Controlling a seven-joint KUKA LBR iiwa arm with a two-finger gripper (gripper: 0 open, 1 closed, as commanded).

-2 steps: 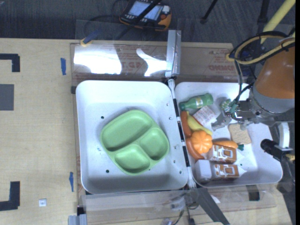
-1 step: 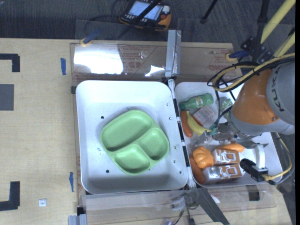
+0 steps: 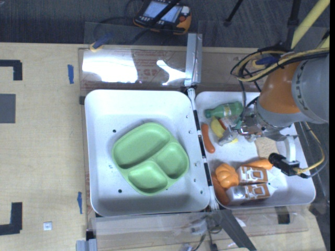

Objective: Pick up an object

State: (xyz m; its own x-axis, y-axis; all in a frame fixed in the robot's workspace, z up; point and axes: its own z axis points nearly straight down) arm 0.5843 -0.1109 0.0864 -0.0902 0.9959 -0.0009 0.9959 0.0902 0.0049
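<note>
Clutter fills the right bin (image 3: pixel 303 190), so that's where anything to pick is sitting. Near its top edge lies a green bottle (image 3: pixel 226 110) on its side with a yellowish end, smooth and glossy looking. Just below it there's a small jumble with a red-and-yellow piece (image 3: pixel 216 125), and the pincer (image 3: pixel 234 132) is right down in that pile. It's too small and busy there to tell whether it's clamped on something or released, so no call on that. A long orange-red sausage-shaped thing (image 3: pixel 208 138) lies along the bin's left wall. Lower down there's a rounded orange lump like a little pumpkin (image 3: pixel 226 175), touching a boxy carton (image 3: pixel 252 183) with orange and white panels; its print can't be read. A carrot-like orange stick (image 3: pixel 257 165) rests just above the carton.

The arm's orange band (image 3: pixel 280 90) and grey body (image 3: pixel 314 90) hang over the bin's upper right, with cables looping around.

The left bin (image 3: pixel 99 114) holds a matte green plastic plate (image 3: pixel 150 157) with three compartments, tilted diagonally. Both bins are white, shallow, rounded at the corners, on a pale wooden bench (image 3: pixel 36 140) with blue tape bits. A handheld controller (image 3: pixel 161 14) with a lit screen sits on the floor beyond.
</note>
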